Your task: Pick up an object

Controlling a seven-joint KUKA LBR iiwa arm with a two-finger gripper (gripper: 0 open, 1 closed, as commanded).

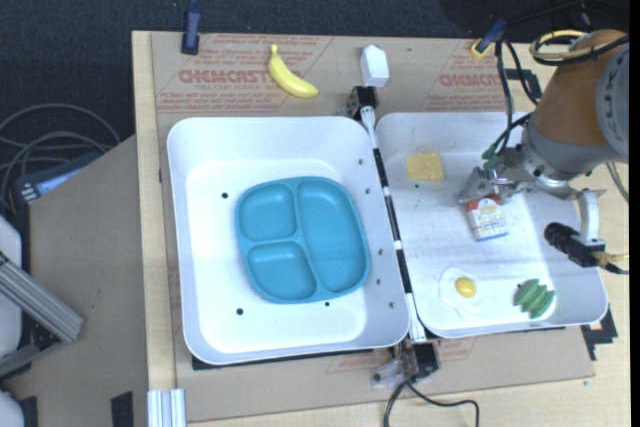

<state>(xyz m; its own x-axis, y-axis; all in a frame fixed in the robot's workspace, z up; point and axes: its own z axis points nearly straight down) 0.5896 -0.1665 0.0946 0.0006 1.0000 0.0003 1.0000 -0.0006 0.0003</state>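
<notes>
Carton (488,219), right-centre of frame: gripper (487,187) poised directly over it, finger state indeterminate; approach step, grasp and lift pending.

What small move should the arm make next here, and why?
Probably a short descent onto the small carton. The gripper sits right at the carton's upper end in the right bin, closer to it than to the yellow block, fried egg toy or green piece.
</notes>
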